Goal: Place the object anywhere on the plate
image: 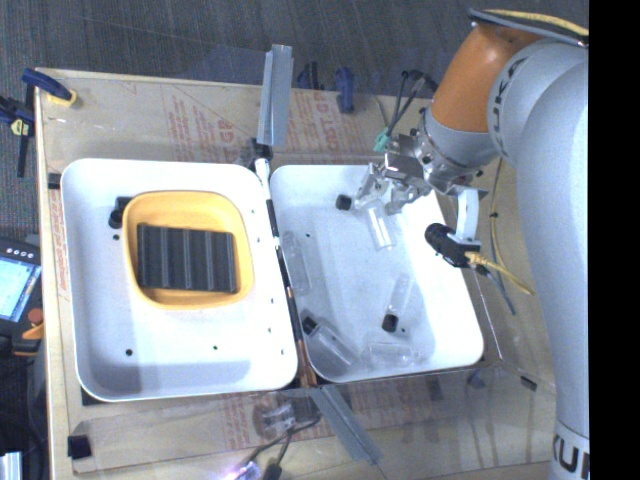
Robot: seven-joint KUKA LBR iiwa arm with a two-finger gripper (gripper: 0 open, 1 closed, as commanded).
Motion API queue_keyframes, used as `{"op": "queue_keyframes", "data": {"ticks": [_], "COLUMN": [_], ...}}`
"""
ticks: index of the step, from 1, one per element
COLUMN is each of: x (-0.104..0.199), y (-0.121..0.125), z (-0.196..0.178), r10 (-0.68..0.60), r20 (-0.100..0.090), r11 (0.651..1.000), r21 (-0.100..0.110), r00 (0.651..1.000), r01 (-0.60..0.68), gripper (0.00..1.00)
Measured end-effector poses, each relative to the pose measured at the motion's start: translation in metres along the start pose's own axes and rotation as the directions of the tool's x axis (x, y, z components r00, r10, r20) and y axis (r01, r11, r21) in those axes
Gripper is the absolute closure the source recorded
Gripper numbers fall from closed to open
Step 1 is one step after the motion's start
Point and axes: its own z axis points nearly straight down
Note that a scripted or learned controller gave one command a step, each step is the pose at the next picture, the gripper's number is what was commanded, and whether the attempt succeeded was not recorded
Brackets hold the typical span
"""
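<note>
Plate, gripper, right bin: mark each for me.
Plate [186, 205]: camera view, yellow rim at top.
Gripper [383, 200]: camera view, between the fingertips.
Right bin [345, 268]: camera view, bare white floor.

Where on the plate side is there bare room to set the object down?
The yellow plate fills the left bin's upper middle; its dark ribbed center is bare. The bin floor below the plate is bare too. The right bin is crowded: clear pieces scattered, with the gripper above.

Single fixed camera above the bench [180, 108], slanted downward — both bins framed, arm [540, 168] entering right
</note>
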Motion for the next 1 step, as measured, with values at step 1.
{"op": "queue_keyframes", "data": {"ticks": [1], "x": [0.0427], "y": [0.0089], "z": [0.0196], "r10": [-0.123], "r20": [0.0], "r11": [0.992], "r21": [0.002], "r00": [0.992], "r01": [0.123], "gripper": [1.0]}}
